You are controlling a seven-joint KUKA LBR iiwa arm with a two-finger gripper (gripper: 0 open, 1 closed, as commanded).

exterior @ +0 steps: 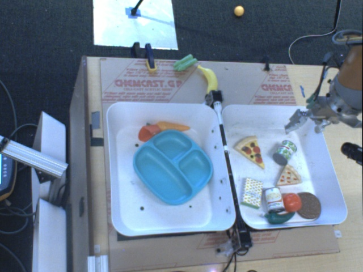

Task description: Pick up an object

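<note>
My gripper hangs over the far right part of the right bin, open with nothing between its fingers. Just in front of it and to the left stands a small green can. The same bin holds a pizza slice, a second smaller slice, a cracker box, a small jar, a red tomato, a brown cookie and a green pepper.
The left bin holds a blue divided plate, a carrot and a red piece. A banana and a green item lie on the board behind the bins. A divider rail separates the bins.
</note>
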